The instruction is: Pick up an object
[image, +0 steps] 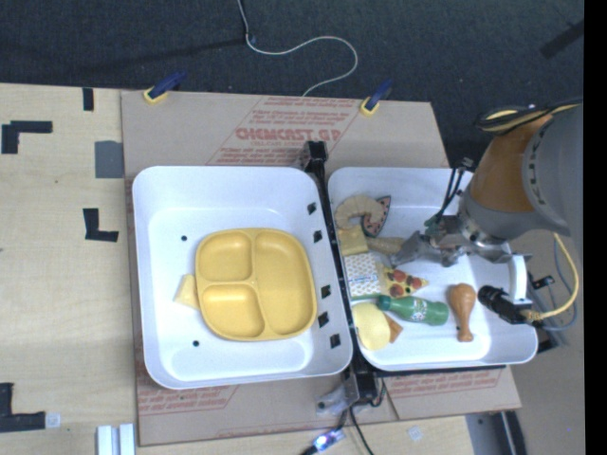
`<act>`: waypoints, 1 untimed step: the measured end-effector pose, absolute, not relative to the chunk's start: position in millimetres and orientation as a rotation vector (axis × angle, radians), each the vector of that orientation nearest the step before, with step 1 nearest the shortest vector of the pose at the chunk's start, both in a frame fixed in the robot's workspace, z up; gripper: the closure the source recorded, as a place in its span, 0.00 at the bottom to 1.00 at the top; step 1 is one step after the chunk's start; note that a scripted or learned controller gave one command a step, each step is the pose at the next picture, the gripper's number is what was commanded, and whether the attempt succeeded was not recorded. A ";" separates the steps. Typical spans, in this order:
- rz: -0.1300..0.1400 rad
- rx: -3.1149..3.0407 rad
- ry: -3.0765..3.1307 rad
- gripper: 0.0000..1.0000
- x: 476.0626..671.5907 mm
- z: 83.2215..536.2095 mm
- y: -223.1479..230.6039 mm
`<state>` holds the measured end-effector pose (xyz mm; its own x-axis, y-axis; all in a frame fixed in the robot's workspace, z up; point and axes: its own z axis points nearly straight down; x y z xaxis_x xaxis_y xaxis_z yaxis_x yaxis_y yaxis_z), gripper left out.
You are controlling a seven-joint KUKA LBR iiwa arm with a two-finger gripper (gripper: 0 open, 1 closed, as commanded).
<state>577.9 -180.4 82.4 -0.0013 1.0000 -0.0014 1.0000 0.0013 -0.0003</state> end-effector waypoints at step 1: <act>0.000 2.217 2.223 1.00 578.8 95.2 -180.2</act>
